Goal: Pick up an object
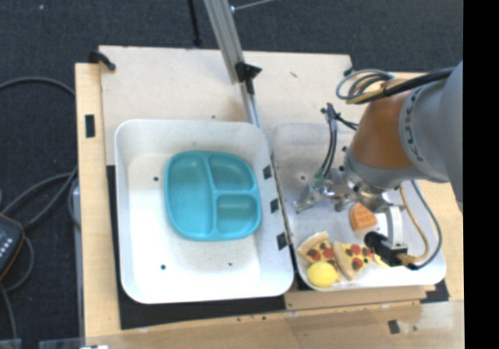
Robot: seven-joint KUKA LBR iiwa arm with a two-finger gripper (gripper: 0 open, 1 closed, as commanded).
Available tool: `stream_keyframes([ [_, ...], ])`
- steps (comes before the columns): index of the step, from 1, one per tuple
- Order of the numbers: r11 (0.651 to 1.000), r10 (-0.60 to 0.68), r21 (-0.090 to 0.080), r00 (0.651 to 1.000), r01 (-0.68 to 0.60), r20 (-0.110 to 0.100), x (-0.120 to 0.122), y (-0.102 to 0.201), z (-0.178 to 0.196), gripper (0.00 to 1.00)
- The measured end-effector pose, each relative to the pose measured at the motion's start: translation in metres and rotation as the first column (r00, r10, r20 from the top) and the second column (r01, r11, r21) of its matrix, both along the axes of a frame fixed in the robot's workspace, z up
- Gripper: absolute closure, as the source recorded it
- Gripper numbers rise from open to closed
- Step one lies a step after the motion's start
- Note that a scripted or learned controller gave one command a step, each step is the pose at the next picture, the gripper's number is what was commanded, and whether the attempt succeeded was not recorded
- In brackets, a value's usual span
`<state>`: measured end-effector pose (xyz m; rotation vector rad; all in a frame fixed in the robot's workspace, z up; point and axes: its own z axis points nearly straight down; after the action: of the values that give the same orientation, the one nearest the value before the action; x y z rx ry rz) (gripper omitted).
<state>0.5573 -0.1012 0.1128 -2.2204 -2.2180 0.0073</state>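
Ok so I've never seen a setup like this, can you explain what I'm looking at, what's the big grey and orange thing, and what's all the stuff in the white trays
You're looking down at a slant from one fixed camera above a workbench. The big grey shape with the orange band is a robot arm reaching in from the right. Its job here is to pick up an object.

Two shallow white bins sit side by side on the bench. The left bin holds a turquoise divided plate with three compartments. The right bin holds small toy foods near its lower edge: two pizza slices, a yellow lemon-like piece and a small orange piece.

The arm's wrist hangs over the right bin, and its claw is down among cables. I can't tell from this angle whether it holds anything.

The slanted metal bar at the top looks like part of a stand.
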Motion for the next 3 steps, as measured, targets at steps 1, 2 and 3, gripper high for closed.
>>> stream_keyframes([
  [1,1.0,-0.005,0.002,1.0,0.005,0.009,0.003,0.0,0.015,1.0],
  [2,1.0,0.004,0.0,1.0,-0.004,0.013,0.0,0.004,0.077,1.0],
  [3,1.0,0.004,-0.001,1.0,-0.004,0.014,0.007,0.001,0.14,1.0],
])
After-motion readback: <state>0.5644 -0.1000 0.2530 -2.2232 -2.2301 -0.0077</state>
